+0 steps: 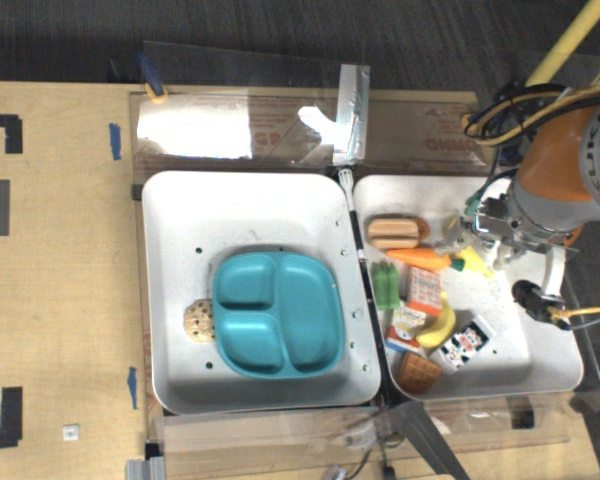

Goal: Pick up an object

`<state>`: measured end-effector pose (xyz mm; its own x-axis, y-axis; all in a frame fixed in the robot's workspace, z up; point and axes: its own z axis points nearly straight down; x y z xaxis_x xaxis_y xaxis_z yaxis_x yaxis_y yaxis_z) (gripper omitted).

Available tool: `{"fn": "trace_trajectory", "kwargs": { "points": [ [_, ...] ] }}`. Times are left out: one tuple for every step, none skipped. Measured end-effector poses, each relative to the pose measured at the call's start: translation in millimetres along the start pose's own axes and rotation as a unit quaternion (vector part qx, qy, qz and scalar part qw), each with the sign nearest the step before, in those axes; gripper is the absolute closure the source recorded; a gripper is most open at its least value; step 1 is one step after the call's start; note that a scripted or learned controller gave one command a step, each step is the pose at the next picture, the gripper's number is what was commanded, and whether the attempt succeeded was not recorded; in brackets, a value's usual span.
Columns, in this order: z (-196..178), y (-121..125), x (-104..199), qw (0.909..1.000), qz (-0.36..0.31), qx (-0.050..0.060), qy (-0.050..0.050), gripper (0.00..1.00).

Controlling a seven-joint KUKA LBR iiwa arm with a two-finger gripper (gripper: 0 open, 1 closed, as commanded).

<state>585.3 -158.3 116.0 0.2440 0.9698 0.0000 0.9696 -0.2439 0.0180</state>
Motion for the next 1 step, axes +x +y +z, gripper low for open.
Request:
{"fn": "trace_trajectory", "kwargs": {
  "points": [
    [29.0,15.6,8.9,0.9998,-0.020,0.005,0.000,0.00]
  ]
}}
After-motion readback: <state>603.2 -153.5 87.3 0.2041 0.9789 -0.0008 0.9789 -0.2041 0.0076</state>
